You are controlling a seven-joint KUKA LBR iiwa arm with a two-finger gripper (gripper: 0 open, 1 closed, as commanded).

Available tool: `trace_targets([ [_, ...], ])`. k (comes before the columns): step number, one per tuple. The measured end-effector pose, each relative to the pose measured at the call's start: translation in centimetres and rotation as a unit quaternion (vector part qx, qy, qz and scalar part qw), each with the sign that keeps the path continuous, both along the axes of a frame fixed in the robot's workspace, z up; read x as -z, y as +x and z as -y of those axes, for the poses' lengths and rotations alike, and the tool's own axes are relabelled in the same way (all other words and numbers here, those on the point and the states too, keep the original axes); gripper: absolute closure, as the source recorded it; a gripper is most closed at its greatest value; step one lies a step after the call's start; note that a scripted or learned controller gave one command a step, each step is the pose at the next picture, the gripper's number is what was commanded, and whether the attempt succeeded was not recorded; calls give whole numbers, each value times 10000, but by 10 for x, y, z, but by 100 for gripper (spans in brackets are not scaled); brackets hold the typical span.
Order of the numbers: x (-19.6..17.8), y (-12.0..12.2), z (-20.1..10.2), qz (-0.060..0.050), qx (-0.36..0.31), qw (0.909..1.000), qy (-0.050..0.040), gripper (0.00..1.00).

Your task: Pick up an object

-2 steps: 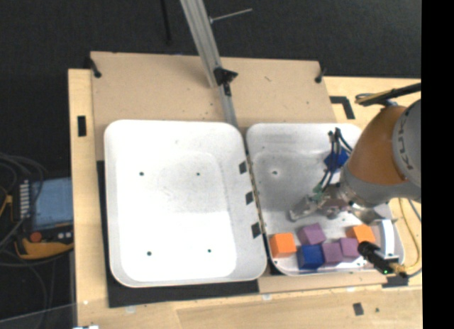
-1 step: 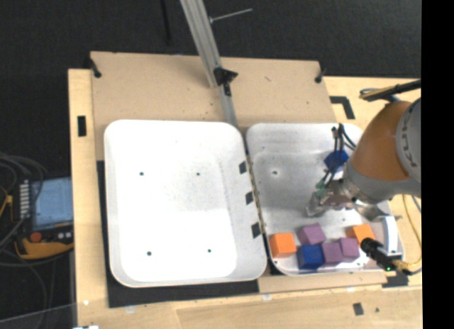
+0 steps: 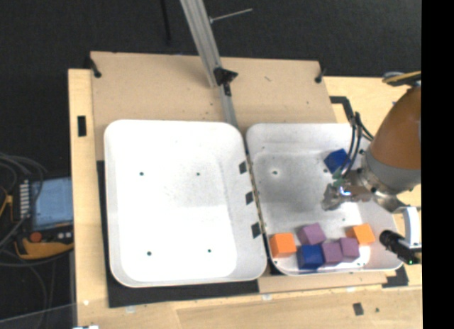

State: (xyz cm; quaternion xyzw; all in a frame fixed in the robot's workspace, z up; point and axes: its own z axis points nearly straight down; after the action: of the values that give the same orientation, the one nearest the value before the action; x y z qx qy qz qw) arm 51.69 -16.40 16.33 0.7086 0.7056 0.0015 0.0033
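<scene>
Over the right bin (image 3: 284,150), toward its right side, my gripper (image 3: 336,196) hangs low above the bin floor. Whether my fingers are spread or closed I cannot tell; they are small and blurred from this height, and nothing shows between them.

My arm (image 3: 397,143) comes in from the right edge, its orange band bulking above the grey wrist, and bends down so the gripper points into the bin.

One blue block (image 3: 336,159) lies just behind the gripper, close to the wrist. More blocks cluster along the bin's near edge: an orange block (image 3: 284,243), a second blue block (image 3: 310,256), three purple blocks (image 3: 312,234) and a second orange block (image 3: 363,233). The left bin (image 3: 177,200) sits alongside, white and shallow.

As I judge it, this is the approach step: no block is lifted yet. The next move calls for centring over one block, most likely the nearby blue one, dropping until the fingers straddle it, closing, then rising. Crowded neighbours in the cluster would make a clean grip harder there.
</scene>
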Motion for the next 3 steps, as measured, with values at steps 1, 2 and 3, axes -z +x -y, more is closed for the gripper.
trace_targets([
  [1, -64, -2, 0, 11, -37, 10000, -2, 100],
  [2, -118, 0, 1, 6, -45, 10000, 0, 100],
  [3, -103, 18, -50, -37, -54, 10000, 15, 100],
])
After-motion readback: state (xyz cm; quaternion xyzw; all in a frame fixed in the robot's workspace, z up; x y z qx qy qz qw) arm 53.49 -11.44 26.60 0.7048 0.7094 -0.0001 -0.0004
